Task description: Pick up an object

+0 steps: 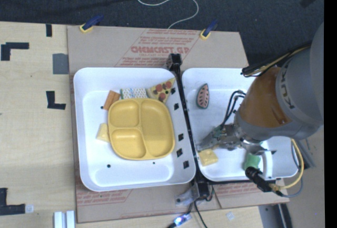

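Gripper (210, 140) hangs low in the right bin (224, 77); I cannot tell its state from here. Just below it, toward the near wall, lies a pale yellow block (208, 157), closest candidate. A reddish slice (203, 96) sits farther up the bin.
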`<state>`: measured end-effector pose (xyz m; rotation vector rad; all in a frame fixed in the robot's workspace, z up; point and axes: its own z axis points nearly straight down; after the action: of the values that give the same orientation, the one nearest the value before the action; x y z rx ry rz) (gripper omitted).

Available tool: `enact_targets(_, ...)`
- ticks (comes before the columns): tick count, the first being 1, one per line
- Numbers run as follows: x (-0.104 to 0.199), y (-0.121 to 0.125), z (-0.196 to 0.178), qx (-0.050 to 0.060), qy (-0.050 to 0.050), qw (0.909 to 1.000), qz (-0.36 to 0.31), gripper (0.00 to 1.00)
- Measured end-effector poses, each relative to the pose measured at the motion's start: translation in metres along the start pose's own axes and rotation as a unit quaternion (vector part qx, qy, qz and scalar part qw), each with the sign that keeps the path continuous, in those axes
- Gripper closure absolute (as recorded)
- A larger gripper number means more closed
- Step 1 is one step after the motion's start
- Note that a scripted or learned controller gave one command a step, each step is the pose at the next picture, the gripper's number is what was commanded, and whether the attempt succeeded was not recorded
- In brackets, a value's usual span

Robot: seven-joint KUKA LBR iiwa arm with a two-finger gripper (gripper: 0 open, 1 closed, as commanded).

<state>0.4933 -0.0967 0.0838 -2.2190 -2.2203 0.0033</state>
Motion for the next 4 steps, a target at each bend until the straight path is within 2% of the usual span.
enact_targets(1,0.001,0.001,-0.012,-0.001,0.001,1.0,0.0,1.0)
enact_targets(2,0.004,0.003,-0.074,-0.003,0.0,1.0,-0.001,1.0)
enact_targets(3,0.006,0.001,-0.116,-0.003,0.0,1.0,-0.001,1.0)
enact_targets(4,0.007,0.001,-0.141,-0.002,0.0,1.0,-0.001,1.0)
